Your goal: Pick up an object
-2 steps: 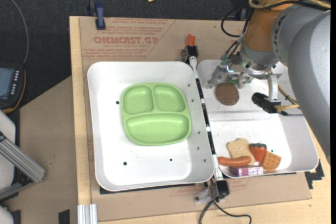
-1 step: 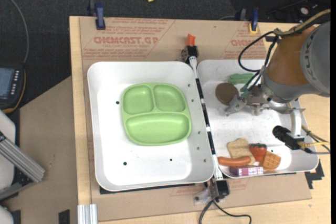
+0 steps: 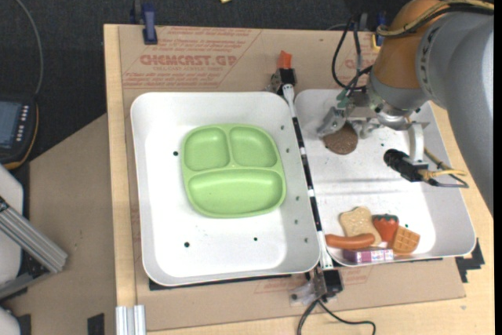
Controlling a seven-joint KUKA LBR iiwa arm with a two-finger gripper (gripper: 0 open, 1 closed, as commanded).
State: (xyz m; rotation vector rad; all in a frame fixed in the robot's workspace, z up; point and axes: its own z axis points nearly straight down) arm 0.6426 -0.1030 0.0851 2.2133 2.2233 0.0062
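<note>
The tool (image 3: 343,121) hangs low in the right bin (image 3: 447,204), toward its eleven o'clock corner, directly over a round brown patty (image 3: 342,142); how wide it stands I cannot tell. At the bin's six o'clock edge sits a cluster: a toast slice (image 3: 357,221), a sausage (image 3: 350,241), a red pepper (image 3: 386,227), a waffle piece (image 3: 405,239) and a small pink packet (image 3: 370,255). The left bin (image 3: 157,169) carries a green divided plate (image 3: 232,170). Both bins rest on the desk (image 3: 188,55).
</note>
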